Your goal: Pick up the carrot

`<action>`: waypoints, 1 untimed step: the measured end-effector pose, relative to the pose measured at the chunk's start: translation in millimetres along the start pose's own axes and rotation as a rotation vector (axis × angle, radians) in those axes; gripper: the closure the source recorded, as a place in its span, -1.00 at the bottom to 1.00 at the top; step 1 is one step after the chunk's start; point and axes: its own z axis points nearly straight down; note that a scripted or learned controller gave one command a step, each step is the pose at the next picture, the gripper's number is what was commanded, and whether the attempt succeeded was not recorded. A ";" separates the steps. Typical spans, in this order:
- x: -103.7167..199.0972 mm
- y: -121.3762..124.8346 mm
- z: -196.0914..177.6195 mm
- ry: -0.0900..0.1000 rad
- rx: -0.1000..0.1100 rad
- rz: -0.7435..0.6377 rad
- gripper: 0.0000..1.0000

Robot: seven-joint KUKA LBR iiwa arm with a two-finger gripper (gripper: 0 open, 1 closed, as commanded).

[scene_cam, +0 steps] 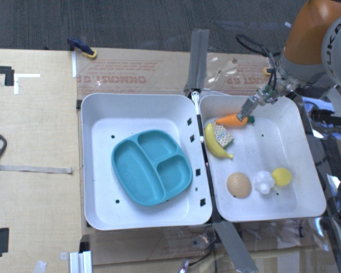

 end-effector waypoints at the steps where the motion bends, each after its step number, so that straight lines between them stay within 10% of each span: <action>1: 2.3 13.0 96.4 -0.006 -0.008 -0.044 -1.00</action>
